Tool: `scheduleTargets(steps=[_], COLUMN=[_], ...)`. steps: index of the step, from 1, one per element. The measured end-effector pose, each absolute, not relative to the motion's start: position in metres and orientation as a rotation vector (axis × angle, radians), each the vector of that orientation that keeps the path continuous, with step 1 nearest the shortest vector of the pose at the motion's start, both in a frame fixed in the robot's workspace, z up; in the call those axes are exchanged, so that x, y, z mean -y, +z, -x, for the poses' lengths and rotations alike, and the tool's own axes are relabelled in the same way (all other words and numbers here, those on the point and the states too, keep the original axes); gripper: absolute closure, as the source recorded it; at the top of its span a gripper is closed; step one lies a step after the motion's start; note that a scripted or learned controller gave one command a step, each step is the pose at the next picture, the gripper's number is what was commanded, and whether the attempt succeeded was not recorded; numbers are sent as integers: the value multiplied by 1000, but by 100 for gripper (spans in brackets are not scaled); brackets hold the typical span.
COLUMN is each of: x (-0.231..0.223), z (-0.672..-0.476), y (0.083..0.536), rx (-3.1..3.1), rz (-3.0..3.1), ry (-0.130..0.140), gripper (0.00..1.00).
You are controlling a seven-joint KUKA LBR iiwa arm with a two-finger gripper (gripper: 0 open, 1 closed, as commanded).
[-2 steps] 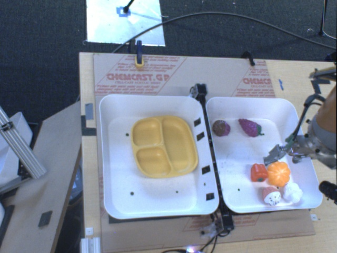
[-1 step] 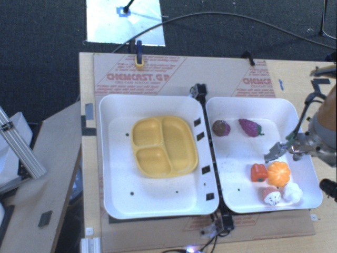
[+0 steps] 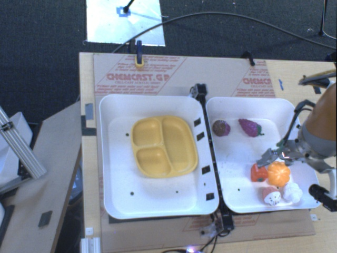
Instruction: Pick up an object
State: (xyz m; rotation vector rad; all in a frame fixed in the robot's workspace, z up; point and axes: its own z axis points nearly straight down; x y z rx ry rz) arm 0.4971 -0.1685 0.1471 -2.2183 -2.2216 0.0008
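My arm comes in from the right side of the table (image 3: 174, 62), and my end effector (image 3: 275, 155) hangs low inside the right bin (image 3: 231, 194), over its right half. Its metal fingers point to the left and sit just above the cluster of toys in the bin's near right corner; whether they are spread wide or drawn narrow I cannot tell, since they are small and partly blurred against the white floor, and I see nothing clearly caught between them. Right beneath and just beside the fingers lies an orange pumpkin-like toy (image 3: 278, 174), touching a small red-orange piece (image 3: 258, 173) on its left. Nearer the front rim sit a white piece with red spots (image 3: 271, 196) and a plain white lumpy piece (image 3: 292, 192), side by side and close under the pumpkin. Towards the far side of the same bin, well apart from my end effector, lie a dark round purple berry (image 3: 221, 127) and a purple eggplant-like toy with a green tip (image 3: 250, 127), near each other but not touching. The left bin (image 3: 113, 194) holds a yellow divided plate (image 3: 163, 145) with three compartments, lying flat near its middle. The two bins stand side by side on a brown printed board.
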Motion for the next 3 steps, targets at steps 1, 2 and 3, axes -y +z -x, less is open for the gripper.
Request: scheduleTargets(steps=[1, 2, 3], x=[176, 176, 176], z=[-498, -499, -500], y=[103, 85, 96], rx=[2224, 2224, 2225], rz=[2222, 2221, 2222], ry=[-1, -3, -4], gripper=[0, 0, 100])
